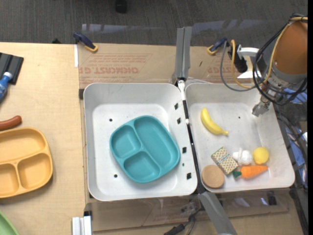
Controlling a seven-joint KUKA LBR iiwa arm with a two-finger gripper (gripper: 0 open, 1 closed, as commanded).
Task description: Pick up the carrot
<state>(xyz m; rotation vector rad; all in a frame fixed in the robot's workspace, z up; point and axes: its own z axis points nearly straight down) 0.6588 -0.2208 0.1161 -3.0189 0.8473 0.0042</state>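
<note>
The carrot point(253, 171), orange with a small green top, lies on its side near the front right corner of the right bin point(281, 131). My gripper point(259, 108) hangs over the far right part of that bin, below the arm's orange band. It is well behind the carrot and apart from it, and nothing shows in its grasp.
Around the carrot lie a yellow lemon point(261, 154), a white garlic bulb point(242, 156), a patterned box point(224, 160) and a round brown cookie point(213, 176). A banana point(212, 122) lies farther back. The left bin holds a teal divided plate point(143, 148). A yellow tray point(22, 163) sits on the bench at left.
</note>
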